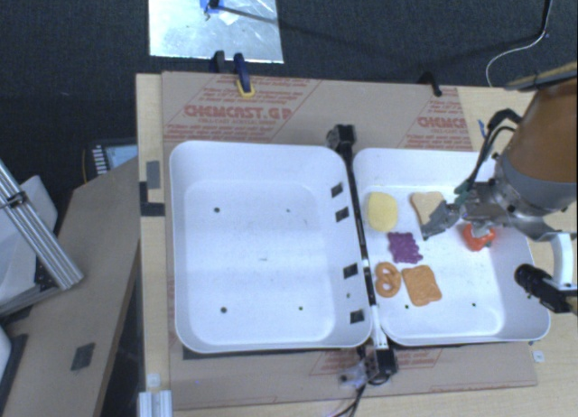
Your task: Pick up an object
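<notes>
Grey robot arm with an orange band

The arm [542, 167] is a thick, rounded body in pale grey, and a broad orange band [551, 131] wraps it above the wrist. Thin black cables [488, 140] loop along its left side. Its gripper [433, 223] is a dark grey metal piece tapering to a narrow tip. A black cylindrical part [540, 287] juts out below.

The table [153, 99] is a pale wooden top, covered for the most part by a brown cardboard sheet [298, 104] with red printing. Two shallow white bins sit on that sheet, touching: the left bin [262, 244] toward nine o'clock and the right bin [470, 302] toward three o'clock. Black clips [344, 217] line their shared edge.
</notes>
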You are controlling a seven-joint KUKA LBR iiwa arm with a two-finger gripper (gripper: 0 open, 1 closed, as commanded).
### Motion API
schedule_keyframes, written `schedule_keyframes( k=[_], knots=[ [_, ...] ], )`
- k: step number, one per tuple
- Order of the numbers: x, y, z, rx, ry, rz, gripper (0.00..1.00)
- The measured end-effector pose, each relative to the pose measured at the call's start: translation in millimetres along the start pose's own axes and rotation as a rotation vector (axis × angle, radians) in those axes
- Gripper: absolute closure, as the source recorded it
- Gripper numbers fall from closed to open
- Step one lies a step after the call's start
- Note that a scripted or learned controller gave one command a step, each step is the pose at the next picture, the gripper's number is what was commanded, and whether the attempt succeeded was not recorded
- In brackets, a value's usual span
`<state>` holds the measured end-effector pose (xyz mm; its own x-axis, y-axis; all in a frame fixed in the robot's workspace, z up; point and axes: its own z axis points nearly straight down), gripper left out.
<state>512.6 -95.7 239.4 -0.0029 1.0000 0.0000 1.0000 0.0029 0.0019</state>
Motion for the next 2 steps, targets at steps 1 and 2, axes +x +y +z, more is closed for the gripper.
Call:
schedule_keyframes(
  k=[1, 2],
  knots=[
    [0, 1, -11, -0.003, 0.0, -0.001, 1.0],
    [75, -24, -108, -0.011, 0.003, -0.009, 1.0]
  ],
)
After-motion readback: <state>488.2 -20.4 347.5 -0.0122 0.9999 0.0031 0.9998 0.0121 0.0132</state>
